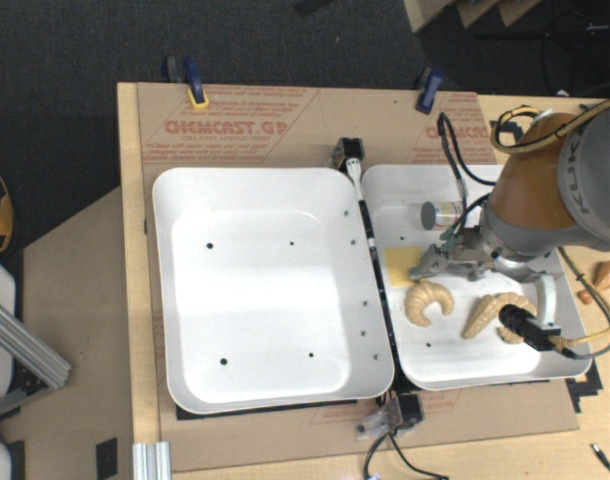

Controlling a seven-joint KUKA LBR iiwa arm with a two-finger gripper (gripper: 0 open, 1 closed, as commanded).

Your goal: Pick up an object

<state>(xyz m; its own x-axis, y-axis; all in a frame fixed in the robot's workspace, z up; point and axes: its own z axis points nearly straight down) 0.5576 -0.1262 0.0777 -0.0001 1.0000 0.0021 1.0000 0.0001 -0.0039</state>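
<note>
The right bin [465, 368] holds a tan croissant-shaped toy [428, 301] near its left side and a second one [488, 314] to its right. A flat yellow piece [402, 262] lies by the bin's left wall. Farther back lies a small grey cylinder [441, 214]. My gripper [447, 261] hangs low over the middle of this bin, just right of the yellow piece and just behind the left croissant. Nothing shows between its fingers.
The left bin [255, 183] stands beside the right one, with a black clip strip [370, 258] along their shared edge. Blue clamps [193, 80] [428, 89] hold the brown board at the back. The arm's grey and orange body [540, 193] covers the right bin's far right.
</note>
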